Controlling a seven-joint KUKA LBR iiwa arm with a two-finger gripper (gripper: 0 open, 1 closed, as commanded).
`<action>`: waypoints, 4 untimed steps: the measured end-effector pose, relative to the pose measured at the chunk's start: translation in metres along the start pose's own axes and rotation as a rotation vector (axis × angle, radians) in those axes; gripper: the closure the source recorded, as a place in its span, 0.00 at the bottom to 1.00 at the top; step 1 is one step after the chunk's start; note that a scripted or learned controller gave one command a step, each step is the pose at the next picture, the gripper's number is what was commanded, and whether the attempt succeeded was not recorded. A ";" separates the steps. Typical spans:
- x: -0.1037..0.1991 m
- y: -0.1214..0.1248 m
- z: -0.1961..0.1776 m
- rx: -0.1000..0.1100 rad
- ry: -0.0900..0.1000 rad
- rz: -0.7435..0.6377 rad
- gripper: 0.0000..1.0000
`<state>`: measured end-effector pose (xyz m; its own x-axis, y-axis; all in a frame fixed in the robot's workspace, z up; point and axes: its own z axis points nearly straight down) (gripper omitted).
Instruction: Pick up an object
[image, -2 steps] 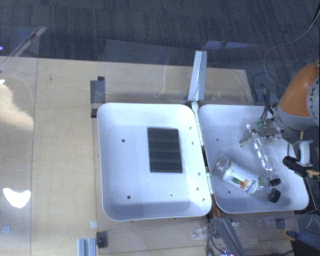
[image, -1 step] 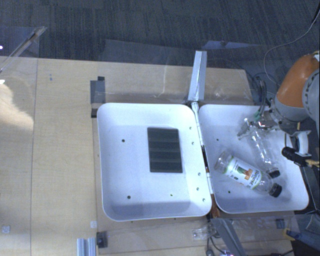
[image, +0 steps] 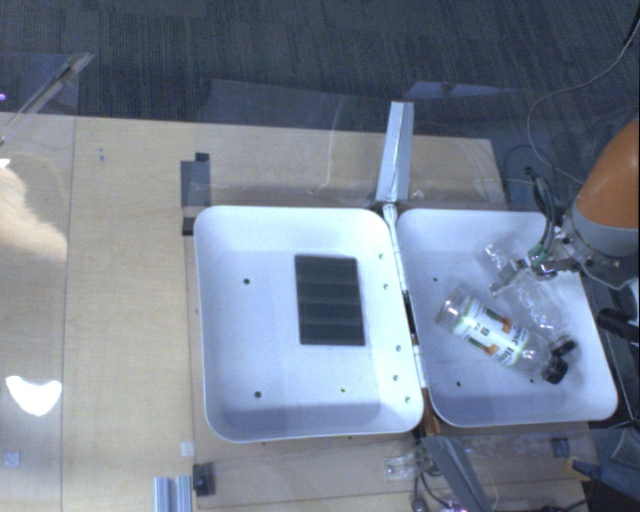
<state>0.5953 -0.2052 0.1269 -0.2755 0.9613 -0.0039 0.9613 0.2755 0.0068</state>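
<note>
Two shallow white bins sit side by side on a pale wooden bench (image: 110, 400). Left bin (image: 230, 380) — holds one dark ribbed rectangular pad (image: 329, 300), lying flat near its centre. Right bin (image: 440, 250) — holds a clear plastic bottle (image: 490, 330) with a white label, lying on its side, black cap toward the near right corner. Gripper (image: 535, 262) hovers over the right bin's far right part, just beyond the bottle; finger state cannot be told. Dark carpet (image: 250, 40) lies beyond the bench.
</note>
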 end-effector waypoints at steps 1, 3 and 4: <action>0.049 -0.024 0.033 -0.013 -0.011 -0.270 0.00; 0.006 0.060 0.040 0.090 0.052 -0.078 0.00; 0.073 0.026 0.036 -0.007 -0.002 -0.258 0.00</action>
<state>0.6008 -0.1281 0.0909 -0.5115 0.8592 -0.0083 0.8592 0.5116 0.0120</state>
